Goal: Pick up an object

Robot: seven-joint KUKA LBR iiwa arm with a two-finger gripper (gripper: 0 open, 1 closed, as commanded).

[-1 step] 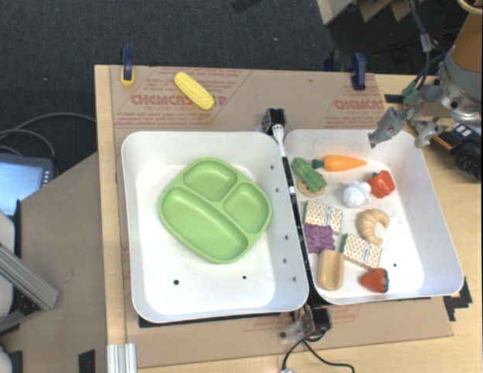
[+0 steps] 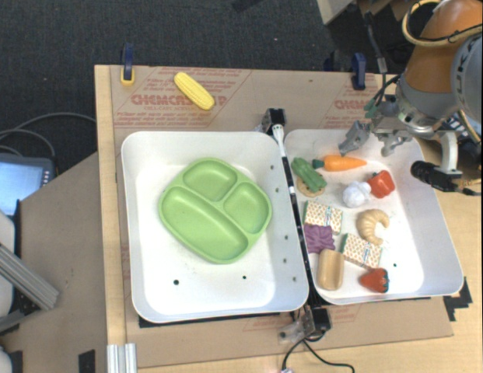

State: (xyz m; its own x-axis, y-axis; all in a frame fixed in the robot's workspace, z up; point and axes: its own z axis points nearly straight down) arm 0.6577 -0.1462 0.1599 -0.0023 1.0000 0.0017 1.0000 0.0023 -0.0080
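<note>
Your gripper point(image 2: 374, 137) hangs spread open and holding nothing over the right bin's point(image 2: 435, 231) far edge, just beyond the carrot point(image 2: 344, 162).

The two bins point(image 2: 140, 208) look like smooth white plastic with a faint sheen. The green divided plate point(image 2: 215, 208) is matt plastic. The board point(image 2: 249, 92) beneath them looks like brown printed cardboard, dull and flat. The toy foods look like plastic: the carrot point(image 2: 344, 162) and the red pepper point(image 2: 382, 183) slightly glossy, the corn cob point(image 2: 194, 90) ridged. The arm point(image 2: 443, 45) has a glossy orange shell above grey metal-looking parts.
</note>
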